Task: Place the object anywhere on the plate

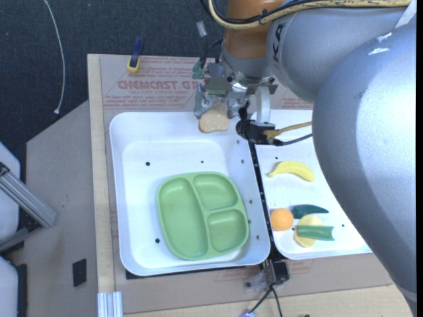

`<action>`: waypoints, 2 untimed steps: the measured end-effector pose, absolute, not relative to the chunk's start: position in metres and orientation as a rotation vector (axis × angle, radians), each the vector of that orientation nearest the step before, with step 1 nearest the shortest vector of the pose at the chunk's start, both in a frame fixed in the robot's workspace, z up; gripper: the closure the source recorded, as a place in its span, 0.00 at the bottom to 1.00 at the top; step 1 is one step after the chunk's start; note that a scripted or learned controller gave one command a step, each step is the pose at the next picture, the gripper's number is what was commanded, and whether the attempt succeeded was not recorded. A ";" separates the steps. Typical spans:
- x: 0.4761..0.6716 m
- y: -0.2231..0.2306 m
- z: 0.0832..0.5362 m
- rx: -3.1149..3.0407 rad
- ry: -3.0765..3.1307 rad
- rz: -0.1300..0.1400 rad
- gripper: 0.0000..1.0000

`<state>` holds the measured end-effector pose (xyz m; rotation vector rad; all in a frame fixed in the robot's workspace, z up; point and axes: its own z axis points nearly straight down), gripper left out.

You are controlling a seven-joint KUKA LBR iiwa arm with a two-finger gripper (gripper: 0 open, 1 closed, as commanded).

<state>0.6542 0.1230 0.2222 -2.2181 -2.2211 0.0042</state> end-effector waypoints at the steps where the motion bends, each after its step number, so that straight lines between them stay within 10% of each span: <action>1: 0.653 0.116 0.231 -2.223 -2.222 0.000 1.00; 2: 0.653 0.117 0.230 -2.221 -2.222 0.002 0.00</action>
